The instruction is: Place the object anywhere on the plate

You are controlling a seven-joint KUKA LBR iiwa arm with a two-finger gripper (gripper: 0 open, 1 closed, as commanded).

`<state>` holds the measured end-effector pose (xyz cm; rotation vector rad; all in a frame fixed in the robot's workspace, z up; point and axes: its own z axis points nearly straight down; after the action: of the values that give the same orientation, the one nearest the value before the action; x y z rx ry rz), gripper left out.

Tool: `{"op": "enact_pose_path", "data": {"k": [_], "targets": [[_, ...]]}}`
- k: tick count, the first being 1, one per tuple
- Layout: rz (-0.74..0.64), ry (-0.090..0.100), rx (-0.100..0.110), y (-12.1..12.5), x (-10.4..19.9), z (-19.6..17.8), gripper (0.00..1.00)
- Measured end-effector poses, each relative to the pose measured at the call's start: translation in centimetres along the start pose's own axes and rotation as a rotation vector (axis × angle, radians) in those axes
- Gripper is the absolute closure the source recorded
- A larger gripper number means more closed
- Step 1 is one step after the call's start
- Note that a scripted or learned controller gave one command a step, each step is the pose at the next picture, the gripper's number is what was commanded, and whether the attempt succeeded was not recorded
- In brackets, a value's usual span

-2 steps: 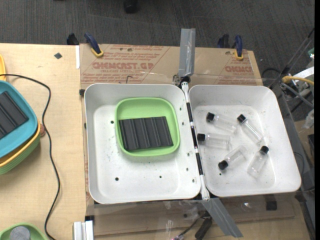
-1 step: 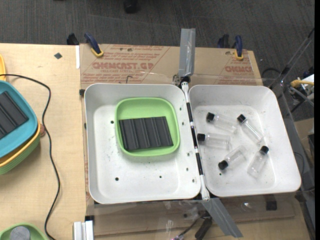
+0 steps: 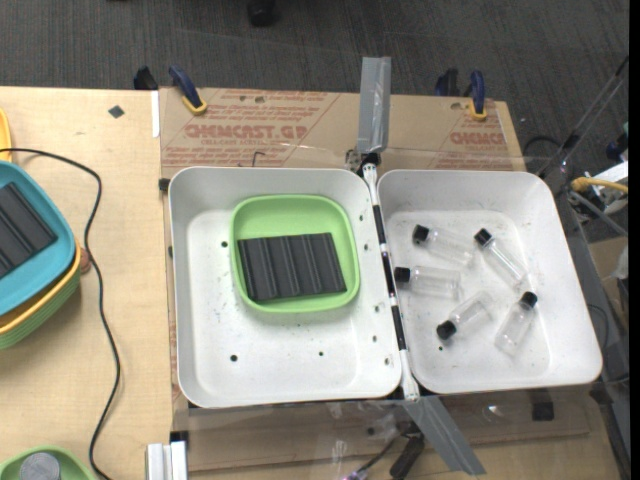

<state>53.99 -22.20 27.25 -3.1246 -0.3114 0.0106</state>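
**A:** Where are the objects?

**B:** All in the right bin (image 3: 572,298). There are five clear vials with black caps lying on their sides on its white floor. One vial (image 3: 440,243) is near the upper left. A second (image 3: 498,255) lies to its right, slanted, cap toward the top. A third (image 3: 428,281) is just beside the divider between the bins, cap pointing left. A fourth (image 3: 462,320) sits lower down, cap toward the bottom left. The fifth (image 3: 518,320) is to the right of that one, with its cap at the upper end.

**A:** Are any of them touching?

**B:** They lie close together but loosely scattered. The clear glass makes it hard to tell whether any edges meet.

**A:** And the plate?

**B:** The green plate (image 3: 293,207), square with rounded corners, sits in the upper middle of the left bin (image 3: 190,308). A dark ribbed pad (image 3: 290,266) lies flat on it, covering most of its floor. No vial is on the plate.

**A:** What's around the bins?

**B:** Both rest on brown printed cardboard (image 3: 250,126), held by a blue clamp (image 3: 187,89) at the far left and another clamp (image 3: 476,96) at the far right. A grey strip (image 3: 375,108) stands behind the seam. On the wooden table (image 3: 60,138) to the left, a stack of teal trays (image 3: 35,253) sits at the edge, with a black cable (image 3: 100,268) running past it.
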Motion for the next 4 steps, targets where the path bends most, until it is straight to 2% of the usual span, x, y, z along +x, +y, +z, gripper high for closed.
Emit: {"op": "enact_pose_path", "data": {"k": [1, 2, 4], "targets": [[-0.005, 0.001, 0.0, -0.4, -2.0, -1.1, 0.0], [-0.001, 0.001, 0.0, -0.5, -2.4, 1.1, 0.0], [0.003, 0.002, 0.001, -1.2, -6.2, -0.9, 0.0]]}}
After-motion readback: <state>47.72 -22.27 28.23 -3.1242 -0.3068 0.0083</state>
